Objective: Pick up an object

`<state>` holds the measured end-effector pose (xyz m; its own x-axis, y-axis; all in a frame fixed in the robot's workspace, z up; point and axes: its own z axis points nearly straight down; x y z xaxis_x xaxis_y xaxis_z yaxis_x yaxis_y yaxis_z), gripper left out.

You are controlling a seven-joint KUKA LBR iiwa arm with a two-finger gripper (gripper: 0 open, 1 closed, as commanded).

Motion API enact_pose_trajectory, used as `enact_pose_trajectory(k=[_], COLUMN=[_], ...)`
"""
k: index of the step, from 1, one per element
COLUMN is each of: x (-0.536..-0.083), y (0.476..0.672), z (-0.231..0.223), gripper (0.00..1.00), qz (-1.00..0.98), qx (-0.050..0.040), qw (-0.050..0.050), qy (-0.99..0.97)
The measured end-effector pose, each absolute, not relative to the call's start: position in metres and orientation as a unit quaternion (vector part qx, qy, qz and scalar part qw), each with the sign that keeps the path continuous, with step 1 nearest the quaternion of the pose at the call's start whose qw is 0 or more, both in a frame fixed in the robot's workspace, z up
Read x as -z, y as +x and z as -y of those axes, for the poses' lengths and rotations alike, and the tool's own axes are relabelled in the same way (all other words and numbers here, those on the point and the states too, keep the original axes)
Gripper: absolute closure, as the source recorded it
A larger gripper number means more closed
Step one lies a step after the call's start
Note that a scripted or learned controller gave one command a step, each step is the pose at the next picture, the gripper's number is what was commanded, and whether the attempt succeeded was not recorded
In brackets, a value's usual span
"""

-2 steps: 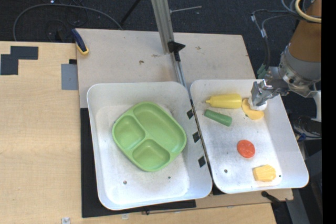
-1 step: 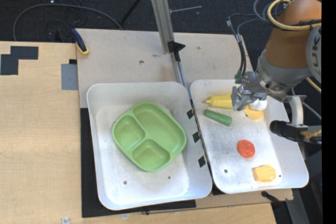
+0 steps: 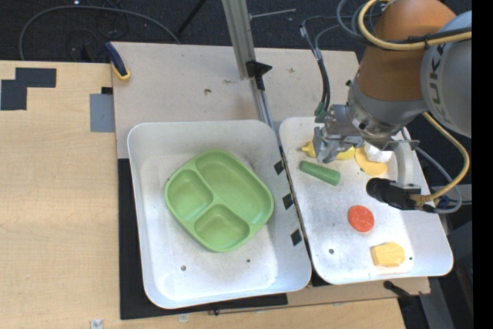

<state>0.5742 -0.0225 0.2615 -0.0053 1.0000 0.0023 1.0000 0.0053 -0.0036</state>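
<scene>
Two-finger gripper (image 3: 326,152) is hovering over short green cylinder (image 3: 320,172) in right white bin (image 3: 431,262), presumably lining up a pick; finger state cannot be told.

Grey arm (image 3: 451,73) with orange band (image 3: 400,50), looped yellow-black cables (image 3: 370,15).

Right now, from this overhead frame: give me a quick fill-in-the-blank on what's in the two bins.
1. The green divided tray lies in the ____ bin as seen by the camera.
2. The gripper is over the ____ bin.
3. The small round object in the right bin is ____ in colour.
4. The green tray has ____ compartments.

Missing words: left; right; red; three
</scene>
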Motion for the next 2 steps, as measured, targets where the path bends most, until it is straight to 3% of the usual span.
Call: enact_pose_trajectory(k=[2], x=[-0.246], y=[0.571], z=[-0.087], gripper=[1.00], qz=[0.709], qx=[-0.0020], qw=[0.003], qy=[-0.705])
